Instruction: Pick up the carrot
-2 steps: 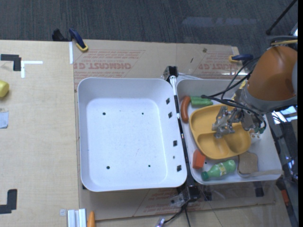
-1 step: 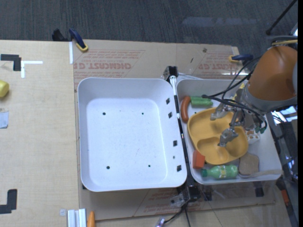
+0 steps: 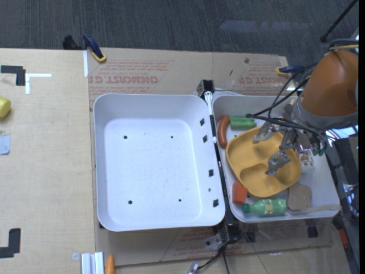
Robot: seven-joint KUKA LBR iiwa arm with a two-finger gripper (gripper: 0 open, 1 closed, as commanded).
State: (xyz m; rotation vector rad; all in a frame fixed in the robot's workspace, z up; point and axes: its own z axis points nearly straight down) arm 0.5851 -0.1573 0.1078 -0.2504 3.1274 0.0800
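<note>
The carrot lies along the left wall of the right bin, its orange body upright in the view and its green top pointing right. My gripper hangs over a yellow divided dish to the right of the carrot. Its two grey fingers stand open and spread, with nothing between them. The dish's rim partly overlaps the carrot's lower end.
In the right bin, an orange-red piece, a green bottle and a brown flat item lie by the front wall. The left bin adjoins it. A yellow object sits at the bench's far left.
</note>
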